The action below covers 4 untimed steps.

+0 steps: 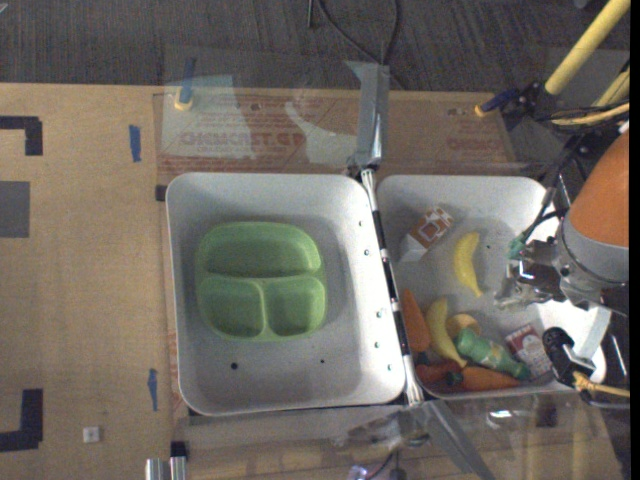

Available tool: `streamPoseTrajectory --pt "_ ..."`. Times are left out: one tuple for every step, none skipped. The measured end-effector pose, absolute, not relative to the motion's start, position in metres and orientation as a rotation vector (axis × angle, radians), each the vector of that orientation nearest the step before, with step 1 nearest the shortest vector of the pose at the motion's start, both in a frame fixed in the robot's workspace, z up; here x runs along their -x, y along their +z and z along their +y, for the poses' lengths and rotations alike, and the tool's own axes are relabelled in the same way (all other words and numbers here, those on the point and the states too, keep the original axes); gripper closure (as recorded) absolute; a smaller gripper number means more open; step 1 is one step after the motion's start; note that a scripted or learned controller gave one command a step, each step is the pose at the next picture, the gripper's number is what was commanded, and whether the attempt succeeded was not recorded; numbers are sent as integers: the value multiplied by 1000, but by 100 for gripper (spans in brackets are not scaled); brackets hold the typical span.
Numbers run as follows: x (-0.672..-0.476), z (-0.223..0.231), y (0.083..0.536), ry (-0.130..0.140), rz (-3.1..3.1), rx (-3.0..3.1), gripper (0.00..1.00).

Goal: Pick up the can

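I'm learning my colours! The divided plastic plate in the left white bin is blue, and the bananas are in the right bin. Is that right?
Nearly. The divided plastic plate is green, not blue, as the camera view shows. It does lie in the left white bin, and the yellow bananas are in the right white bin.

In the left bin [190, 268] I see a green divided plate [262, 280]. The right bin [480, 193] holds a small carton [431, 227] at its far left, a banana [467, 262] beside it, and nearer a second banana [441, 330], a green bottle [490, 354] and carrots [484, 378].
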<state>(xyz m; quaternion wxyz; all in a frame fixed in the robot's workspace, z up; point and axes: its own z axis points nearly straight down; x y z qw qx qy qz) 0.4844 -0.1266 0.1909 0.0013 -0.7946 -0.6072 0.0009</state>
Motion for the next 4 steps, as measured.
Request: streamPoseTrajectory --pt "-478 -166 135 2 -1917 2486 100" --pt "-483 -206 105 -13 -2070 2369 100" --pt "-480 -138 129 1 -2146 2291 100" --pt "-493 -193 89 -7 -2412 2021 100"
